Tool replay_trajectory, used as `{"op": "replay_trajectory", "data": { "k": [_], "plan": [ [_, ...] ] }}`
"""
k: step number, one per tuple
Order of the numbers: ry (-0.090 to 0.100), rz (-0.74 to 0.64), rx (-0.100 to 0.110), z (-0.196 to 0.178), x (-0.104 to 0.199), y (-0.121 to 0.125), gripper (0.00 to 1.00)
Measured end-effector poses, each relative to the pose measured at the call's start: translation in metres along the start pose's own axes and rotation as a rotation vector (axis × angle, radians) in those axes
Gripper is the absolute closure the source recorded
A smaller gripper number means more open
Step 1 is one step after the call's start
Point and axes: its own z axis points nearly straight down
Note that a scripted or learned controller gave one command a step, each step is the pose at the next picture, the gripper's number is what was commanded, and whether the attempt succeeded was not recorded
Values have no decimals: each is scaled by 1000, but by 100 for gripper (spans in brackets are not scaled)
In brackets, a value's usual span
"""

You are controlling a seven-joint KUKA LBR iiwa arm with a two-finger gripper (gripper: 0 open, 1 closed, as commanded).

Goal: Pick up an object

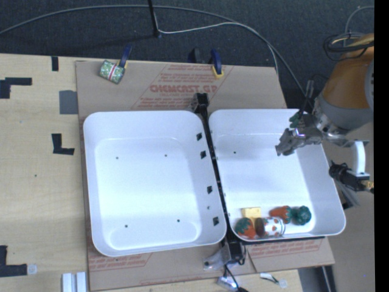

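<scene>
Several small objects lie along the near edge of the right bin (316, 163): a yellow block (250, 212), a green and red piece (244, 225), a brown and white piece (268, 226), an orange-red piece (279, 212) and a teal ball (300, 215). My gripper (288, 143) hangs over the far right part of that bin, well away from the objects. Its dark fingers point down and left, and nothing shows between them.
The left bin (97, 163) stands beside the right one, with black clips along the divider (209, 163). A small green-patterned block (112, 71) lies on the cardboard at the far left. Blue and yellow clamps (216, 63) hold the board's far edge.
</scene>
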Motion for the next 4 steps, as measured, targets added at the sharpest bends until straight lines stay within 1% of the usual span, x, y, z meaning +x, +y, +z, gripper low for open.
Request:
{"op": "replay_trajectory", "data": {
  "k": [1,2,3,4],
  "plan": [
    [0,1,1,-40,0,1,100],
    [2,-3,4,-45,54,0,100],
    [1,-2,6,-30,100,-9,100],
    [2,-4,5,-34,155,-9,100]
  ]
}}
